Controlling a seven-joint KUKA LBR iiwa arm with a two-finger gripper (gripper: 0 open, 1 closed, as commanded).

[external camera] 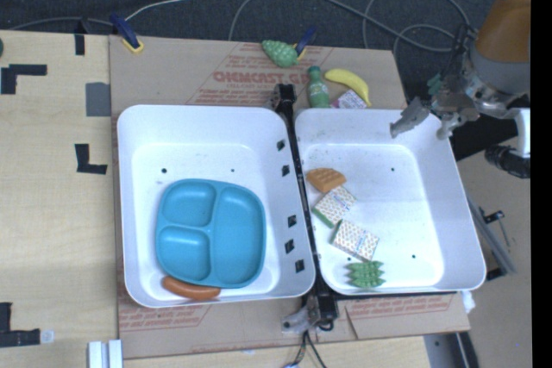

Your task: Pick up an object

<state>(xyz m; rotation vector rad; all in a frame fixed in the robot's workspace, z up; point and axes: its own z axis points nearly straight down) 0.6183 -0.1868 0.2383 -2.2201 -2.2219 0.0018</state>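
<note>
In the right bin (431, 211) lie an orange bread-like piece (326, 179), 2 flat patterned squares (345, 222) and a spiky green toy (366, 274). The gripper (424, 118) hangs above that bin's far right corner, fingers spread with nothing between them. The left bin (142, 151) holds a glossy blue divided plate (210, 233) and an orange sausage (191, 289).
</note>
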